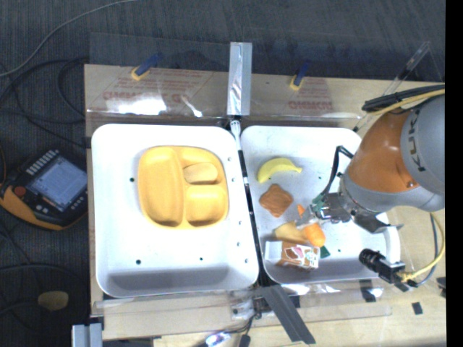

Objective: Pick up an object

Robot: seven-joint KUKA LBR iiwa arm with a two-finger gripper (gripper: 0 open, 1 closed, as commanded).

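Hovering low in the right bin (255, 194), hand (325, 210) nears the orange piece (313, 234); its grip state is indiscernible.

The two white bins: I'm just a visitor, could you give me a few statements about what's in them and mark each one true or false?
1. The yellow divided tray lies in the left bin. True.
2. The banana lies in the left bin. False: it lies in the right bin.
3. The gripper is over the right bin. True.
4. The small carton stands at the right bin's far edge. False: it lies near the front edge.
5. The arm is blue. False: it is grey with an orange band.
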